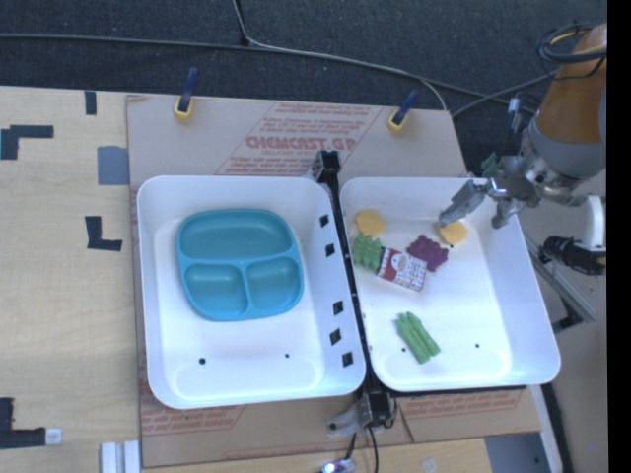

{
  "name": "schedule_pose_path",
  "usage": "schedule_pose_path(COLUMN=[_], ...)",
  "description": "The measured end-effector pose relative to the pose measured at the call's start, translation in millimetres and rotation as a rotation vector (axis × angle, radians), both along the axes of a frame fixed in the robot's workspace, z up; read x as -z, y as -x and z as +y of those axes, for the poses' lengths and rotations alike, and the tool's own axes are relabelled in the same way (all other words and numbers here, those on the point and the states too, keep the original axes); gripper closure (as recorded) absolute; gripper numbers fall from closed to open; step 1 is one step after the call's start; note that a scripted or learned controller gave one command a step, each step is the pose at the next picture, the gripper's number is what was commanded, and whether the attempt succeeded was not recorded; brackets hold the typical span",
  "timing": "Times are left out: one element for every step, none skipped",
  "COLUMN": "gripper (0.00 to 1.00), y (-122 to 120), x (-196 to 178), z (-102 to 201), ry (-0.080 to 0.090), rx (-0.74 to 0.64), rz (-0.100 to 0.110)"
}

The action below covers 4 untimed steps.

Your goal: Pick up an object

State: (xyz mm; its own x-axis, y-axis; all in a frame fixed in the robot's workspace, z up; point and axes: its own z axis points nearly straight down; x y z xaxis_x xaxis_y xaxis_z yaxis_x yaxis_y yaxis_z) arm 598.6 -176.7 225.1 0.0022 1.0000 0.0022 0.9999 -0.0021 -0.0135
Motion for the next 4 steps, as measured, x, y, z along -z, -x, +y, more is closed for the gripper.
schedule_pose_path(gripper=[0.00,0.00,0.00,0.00], y=[-2,7,7,4], x=[-7,51,113,136], z=[1,-2,0,-1], ry=[0.003,0.002,0.002,0.003], rx=[-0.004,-0.003,-0.004,-0.003], rz=[-0.012,-0.007,-0.009,-0.017])
